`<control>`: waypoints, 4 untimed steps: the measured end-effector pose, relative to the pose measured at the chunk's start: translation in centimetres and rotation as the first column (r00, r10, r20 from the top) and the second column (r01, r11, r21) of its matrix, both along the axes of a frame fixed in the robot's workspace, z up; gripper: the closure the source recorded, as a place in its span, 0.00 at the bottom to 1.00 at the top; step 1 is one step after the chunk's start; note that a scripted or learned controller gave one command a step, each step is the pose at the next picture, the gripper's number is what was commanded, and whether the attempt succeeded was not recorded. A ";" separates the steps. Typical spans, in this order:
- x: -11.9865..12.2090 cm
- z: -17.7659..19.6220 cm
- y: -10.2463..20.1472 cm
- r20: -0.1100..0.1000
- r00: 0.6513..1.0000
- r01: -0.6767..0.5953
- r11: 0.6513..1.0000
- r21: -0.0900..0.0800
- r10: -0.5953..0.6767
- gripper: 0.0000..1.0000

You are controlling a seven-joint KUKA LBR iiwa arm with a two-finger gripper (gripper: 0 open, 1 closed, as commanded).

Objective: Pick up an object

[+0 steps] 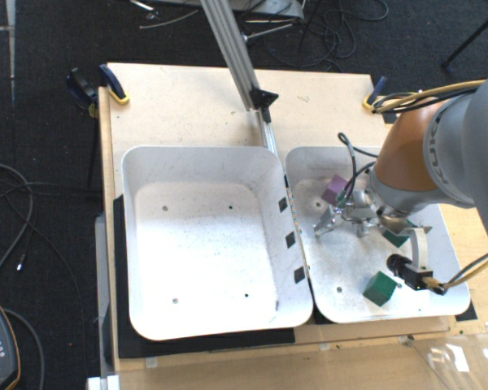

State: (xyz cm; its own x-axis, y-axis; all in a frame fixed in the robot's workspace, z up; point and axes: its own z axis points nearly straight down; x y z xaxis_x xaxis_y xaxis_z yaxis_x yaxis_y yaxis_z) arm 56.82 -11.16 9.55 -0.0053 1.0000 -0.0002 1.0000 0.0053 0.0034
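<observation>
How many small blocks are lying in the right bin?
2 seen clearly: a purple block near the bin's middle, left of the arm, and a green block near its front edge. Others may be hidden under the arm.

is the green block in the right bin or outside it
In the right bin: the green block lies on its white floor near the front rim, apart from the gripper.

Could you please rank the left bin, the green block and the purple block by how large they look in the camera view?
1. Left bin, by far the largest.
2. Green block.
3. Purple block, looking only slightly smaller and partly hidden by cables, so their order is unsure.
</observation>
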 end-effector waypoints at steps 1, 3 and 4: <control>7.0 0.0 -2.0 0.001 1.000 0.000 1.000 0.001 0.000 0.00; 4.9 -0.2 -3.9 0.001 1.000 -0.001 1.000 0.000 0.001 0.00; 9.3 -0.5 -1.7 -0.056 0.998 0.014 1.000 0.001 -0.014 0.00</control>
State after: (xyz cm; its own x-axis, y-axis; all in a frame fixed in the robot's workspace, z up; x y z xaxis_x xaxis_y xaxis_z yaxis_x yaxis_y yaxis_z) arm 66.14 -12.89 9.00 0.0089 1.0000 0.0012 0.9986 -0.0088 -0.0523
